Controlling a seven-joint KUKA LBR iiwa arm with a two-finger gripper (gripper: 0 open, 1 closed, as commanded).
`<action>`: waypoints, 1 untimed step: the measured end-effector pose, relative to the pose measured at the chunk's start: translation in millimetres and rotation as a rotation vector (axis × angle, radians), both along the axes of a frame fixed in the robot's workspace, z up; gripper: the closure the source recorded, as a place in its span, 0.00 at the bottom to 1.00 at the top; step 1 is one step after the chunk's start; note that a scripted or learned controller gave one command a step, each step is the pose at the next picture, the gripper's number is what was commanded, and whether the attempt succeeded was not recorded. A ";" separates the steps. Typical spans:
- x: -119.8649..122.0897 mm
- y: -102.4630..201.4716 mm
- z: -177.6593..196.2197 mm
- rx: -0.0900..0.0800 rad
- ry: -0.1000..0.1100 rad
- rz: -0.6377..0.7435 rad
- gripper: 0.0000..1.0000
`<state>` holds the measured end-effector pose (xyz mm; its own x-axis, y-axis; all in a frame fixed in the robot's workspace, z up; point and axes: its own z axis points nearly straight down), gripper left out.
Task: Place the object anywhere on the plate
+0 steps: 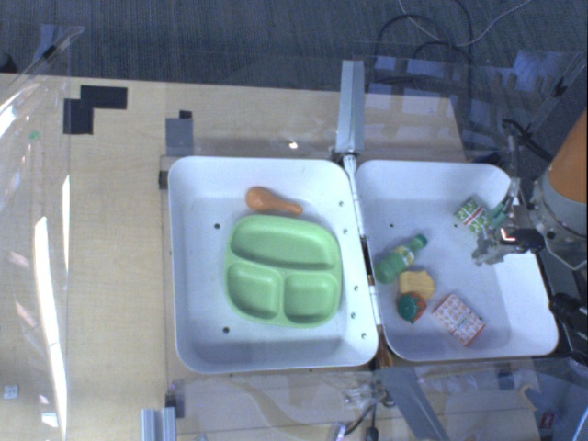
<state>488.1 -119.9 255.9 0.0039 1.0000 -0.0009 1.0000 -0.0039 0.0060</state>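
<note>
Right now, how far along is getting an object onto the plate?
Nothing looks done: the green plate in the left bin carries nothing; an orange drumstick lies beside it on the bin floor. In hand: the gripper hangs over the right bin near a small green packet. Left: grasp, carry, place.

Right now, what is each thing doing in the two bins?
green plate: flat in the left bin, nothing on it.
orange drumstick: lying just beyond the plate, off it.
green bottle: on its side in the right bin.
yellow block: resting by the bottle.
patterned box: lying flat near the front.
small packet: lying beside the gripper.
gripper: low over the right bin.
</note>
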 end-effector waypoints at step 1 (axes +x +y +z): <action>7.9 92.0 -53.1 0.001 0.003 -0.007 1.00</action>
